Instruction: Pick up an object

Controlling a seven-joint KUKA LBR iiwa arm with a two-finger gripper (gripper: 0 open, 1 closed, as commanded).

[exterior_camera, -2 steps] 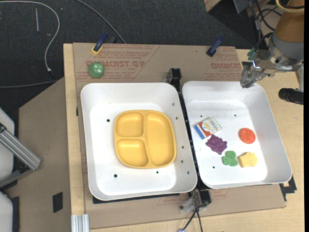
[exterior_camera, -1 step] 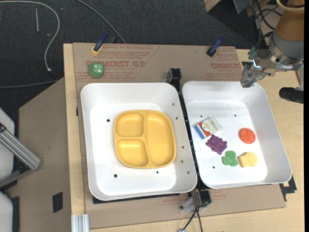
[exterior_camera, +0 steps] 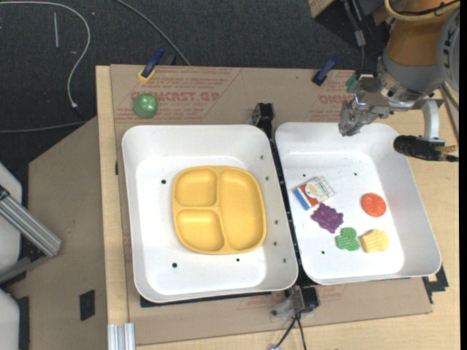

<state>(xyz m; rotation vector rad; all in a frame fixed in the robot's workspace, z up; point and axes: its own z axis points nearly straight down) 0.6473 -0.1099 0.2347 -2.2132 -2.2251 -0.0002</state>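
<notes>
You are at the very start of the pick: nothing has been chosen or approached yet. The two-finger gripper (exterior_camera: 355,125) hangs over the far rim of the right-hand shallow white bin (exterior_camera: 408,265), well apart from every candidate object, and nothing sits between its fingertips. Whether those fingers are parted or closed cannot be told from this slanted view (they are small and blurred against the bin wall).

The things you could take all lie in the right bin, toward its near half. A small white carton with blue and orange print (exterior_camera: 314,190) lies nearest the divider; just beside it, on the near side, is a purple plastic grape bunch (exterior_camera: 327,216). A round orange-red plastic fruit (exterior_camera: 373,204) sits apart to the right. A green plastic leafy vegetable (exterior_camera: 347,239) and a pale yellow ridged plastic piece (exterior_camera: 374,240) lie touching each other, closest to the near rim.

The left-hand white bin (exterior_camera: 146,166) holds a yellow three-compartment plastic tray (exterior_camera: 219,209); a green ball (exterior_camera: 145,105) rests outside on the cardboard.

Your next move, I'd judge, calls for travelling toward the near half of the right bin and descending over one item. The orange-red fruit looks the cleanest target, since nothing crowds it.
</notes>
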